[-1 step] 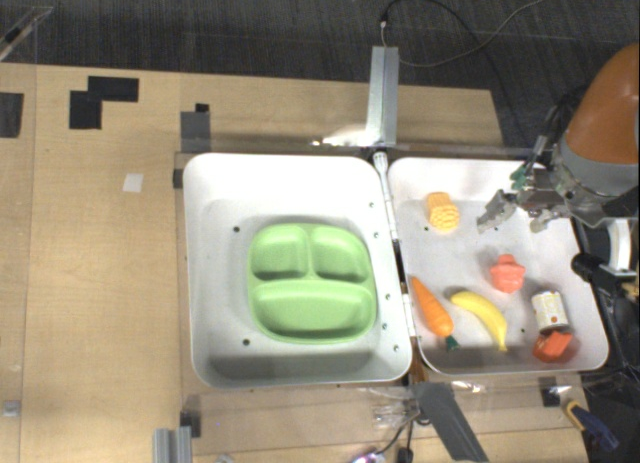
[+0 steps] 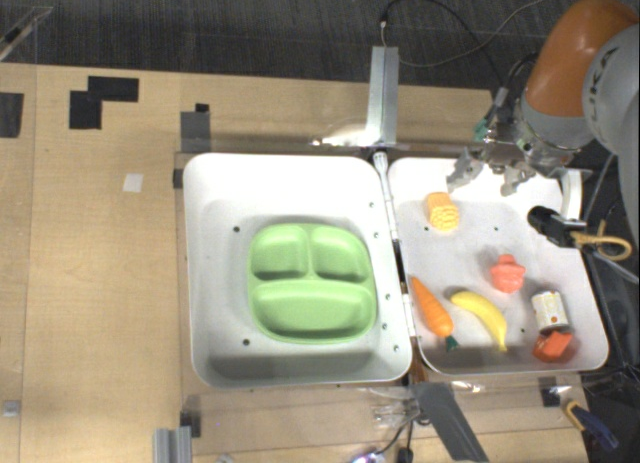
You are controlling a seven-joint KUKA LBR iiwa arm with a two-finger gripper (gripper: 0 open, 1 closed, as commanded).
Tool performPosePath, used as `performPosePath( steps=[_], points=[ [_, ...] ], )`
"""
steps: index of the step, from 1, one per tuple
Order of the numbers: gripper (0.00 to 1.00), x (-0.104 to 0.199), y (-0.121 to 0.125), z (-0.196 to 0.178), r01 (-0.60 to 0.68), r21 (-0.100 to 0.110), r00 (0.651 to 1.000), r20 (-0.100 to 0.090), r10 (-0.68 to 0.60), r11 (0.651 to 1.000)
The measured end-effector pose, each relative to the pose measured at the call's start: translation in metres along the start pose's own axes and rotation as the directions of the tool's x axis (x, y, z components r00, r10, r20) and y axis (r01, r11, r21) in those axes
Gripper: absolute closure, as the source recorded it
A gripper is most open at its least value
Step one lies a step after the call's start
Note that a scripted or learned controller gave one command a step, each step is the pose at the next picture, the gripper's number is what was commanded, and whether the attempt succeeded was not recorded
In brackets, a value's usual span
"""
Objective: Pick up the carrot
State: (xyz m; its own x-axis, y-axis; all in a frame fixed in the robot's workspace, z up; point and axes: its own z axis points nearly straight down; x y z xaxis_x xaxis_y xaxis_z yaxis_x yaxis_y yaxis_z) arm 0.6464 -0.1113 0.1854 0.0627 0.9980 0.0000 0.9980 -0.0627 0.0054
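Carrot [image 2: 432, 308] lies at the left side of the right-hand bin [image 2: 590, 281], just beside the wall that divides the two bins, its orange body running on a slant: the pointed tip aims up and to the left, toward the divider, while the thicker end with its dark green stub points down and to the right, toward the bin's near edge. A banana [image 2: 481, 315] lies near it on the right, apart from it along most of its length but closing toward the carrot's stub end. The claw [image 2: 490, 173] hangs over the far edge of the same bin, well apart from the carrot, its two fingers spread and with nothing between them. A yellow corn piece [image 2: 443, 211] sits between claw and carrot; a red strawberry-like toy [image 2: 507, 274], a small can [image 2: 546, 309] and an orange-red item [image 2: 553, 346] fill the bin's right side. The left bin [image 2: 210, 251] holds a green divided plate [image 2: 311, 282].

The step in hand looks like the approach. Doing it well probably means carrying the claw across above the corn, turning the wrist so the fingers close across the carrot's narrow width rather than along its length, and coming down near mid-body. The divider wall on one side and the banana on the other leave little room, so a centred, straight descent seems safest.
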Motion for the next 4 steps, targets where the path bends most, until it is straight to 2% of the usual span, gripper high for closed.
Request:
performPosePath(
  steps=[1,2,3,4],
  points=[
    [0.00,0.011,0.002,0.098,-0.008,-0.004,1.000,0.000,0.008,1.000],
    [1.00,0.013,0.004,0.085,-0.002,-0.010,1.000,0.000,0.002,1.000],
    [1.00,0.093,0.011,-0.002,-0.069,-0.001,0.998,-0.002,0.069,0.998],
    [1.00,0.189,0.011,-0.035,-0.150,0.001,0.989,-0.002,0.150,0.989]
  ],
)
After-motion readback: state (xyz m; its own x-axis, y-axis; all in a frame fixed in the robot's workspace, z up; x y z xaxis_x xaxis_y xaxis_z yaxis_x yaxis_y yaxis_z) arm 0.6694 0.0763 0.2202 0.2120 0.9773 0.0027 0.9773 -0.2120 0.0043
